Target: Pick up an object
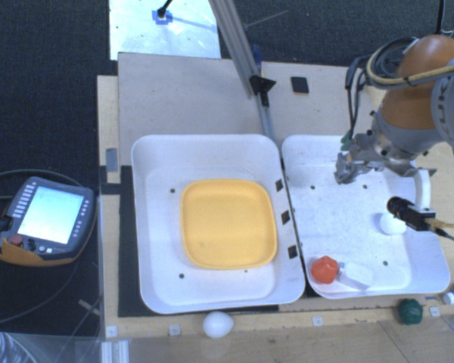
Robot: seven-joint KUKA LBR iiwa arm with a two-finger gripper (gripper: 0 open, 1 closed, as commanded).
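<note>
Grey metal claw (349, 168) hangs upper middle of right white bin (318, 150); finger state cannot be told. Orange round plastic object (324, 270) lies well below, lower left of that bin.

Two shallow white bins sit side by side on a counter (174, 89), seen from above. The left bin (147, 225) holds a square yellow plate (228, 223). The right bin (431, 274) holds an orange ball (324, 270) touching a clear plastic piece (353, 276) near its front edge, and a white ball (390, 224) toward the right. The grey arm reaches in from the right, its gripper (349, 169) over the right bin's back part. A white egg (218, 324) and a green ball (409, 311) lie on the counter in front of the bins. A handheld controller (45, 219) rests at far left.
</note>
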